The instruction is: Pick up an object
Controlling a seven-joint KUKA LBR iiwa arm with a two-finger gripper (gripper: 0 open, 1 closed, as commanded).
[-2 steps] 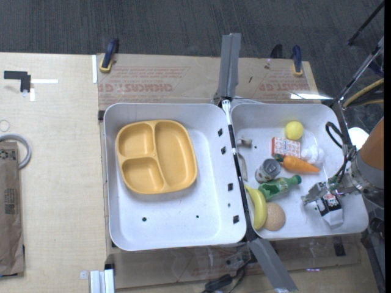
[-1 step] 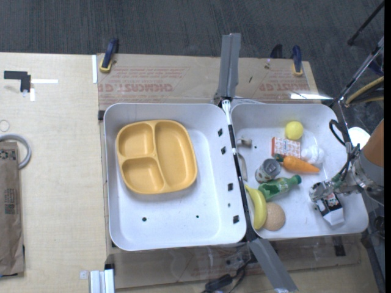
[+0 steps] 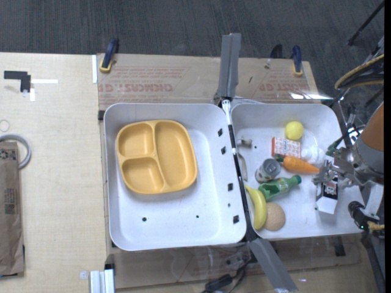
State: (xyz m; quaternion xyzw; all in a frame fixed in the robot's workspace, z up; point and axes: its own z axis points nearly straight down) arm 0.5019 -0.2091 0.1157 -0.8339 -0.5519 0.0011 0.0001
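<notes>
The right bin [image 3: 293, 112] holds several objects. A yellow lemon [image 3: 294, 130] lies at the back, with a red-and-white packet [image 3: 285, 146] and an orange carrot [image 3: 300, 165] in front of it. A grey can [image 3: 267, 170], a green bottle [image 3: 280, 187], a banana [image 3: 258, 207] and a tan round object [image 3: 275, 216] sit toward the front left. My gripper [image 3: 328, 185] hangs low at the bin's right side, just above a small white box [image 3: 326, 205]. The carrot's tip lies close to its left.
In the left bin [image 3: 177, 224] rests a yellow divided plate [image 3: 156, 156]. A grey divider [image 3: 230, 66] rises between the bins at the back. Blue clamps [image 3: 110, 54] hold cardboard behind them. Cables and the arm [image 3: 372, 145] crowd the right edge.
</notes>
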